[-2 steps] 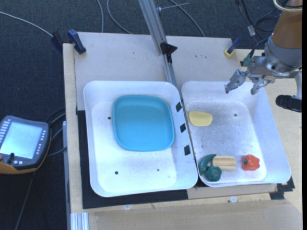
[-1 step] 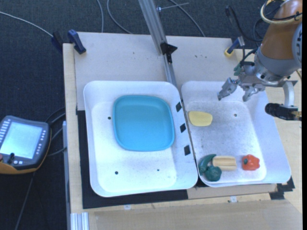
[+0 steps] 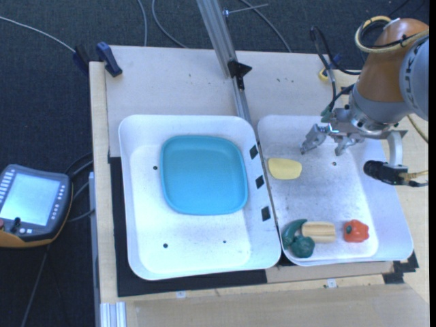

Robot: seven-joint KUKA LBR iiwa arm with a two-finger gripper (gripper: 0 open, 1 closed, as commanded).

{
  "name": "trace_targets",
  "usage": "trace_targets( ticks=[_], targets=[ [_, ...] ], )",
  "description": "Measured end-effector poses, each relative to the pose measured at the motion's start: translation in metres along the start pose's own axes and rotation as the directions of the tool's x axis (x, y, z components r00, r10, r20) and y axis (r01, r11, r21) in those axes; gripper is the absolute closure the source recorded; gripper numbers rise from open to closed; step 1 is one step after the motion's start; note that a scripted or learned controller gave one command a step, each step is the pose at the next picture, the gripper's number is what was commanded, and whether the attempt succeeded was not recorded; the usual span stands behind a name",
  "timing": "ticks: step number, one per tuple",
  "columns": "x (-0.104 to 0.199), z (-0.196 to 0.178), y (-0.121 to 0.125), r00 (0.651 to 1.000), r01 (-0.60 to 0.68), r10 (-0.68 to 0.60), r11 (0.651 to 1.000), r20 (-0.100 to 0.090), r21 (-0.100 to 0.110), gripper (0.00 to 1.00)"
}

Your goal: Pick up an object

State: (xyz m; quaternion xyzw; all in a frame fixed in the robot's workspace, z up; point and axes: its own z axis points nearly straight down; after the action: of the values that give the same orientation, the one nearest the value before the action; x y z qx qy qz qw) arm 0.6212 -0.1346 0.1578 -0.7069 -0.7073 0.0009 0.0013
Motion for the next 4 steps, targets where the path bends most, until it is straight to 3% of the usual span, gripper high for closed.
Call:
trace_targets(
  ticks=[1,2,3,4],
  targets=[
    [0.005,0.055,-0.01,1.0,0.0,0.0,1.0,0.0,0.002,0.0],
    [0.004,0.042,-0.008,1.0,0.0,0.0,1.0,0.0,-0.005,1.0],
    [-0.001,-0.02,-0.006,1.0,-0.001,0.001,1.0,0.001,-0.009,1.0],
    [-0.002,-0.057,-0.005,1.0,0.0,0.0,1.0,0.001,-0.007,1.0]
  ],
)
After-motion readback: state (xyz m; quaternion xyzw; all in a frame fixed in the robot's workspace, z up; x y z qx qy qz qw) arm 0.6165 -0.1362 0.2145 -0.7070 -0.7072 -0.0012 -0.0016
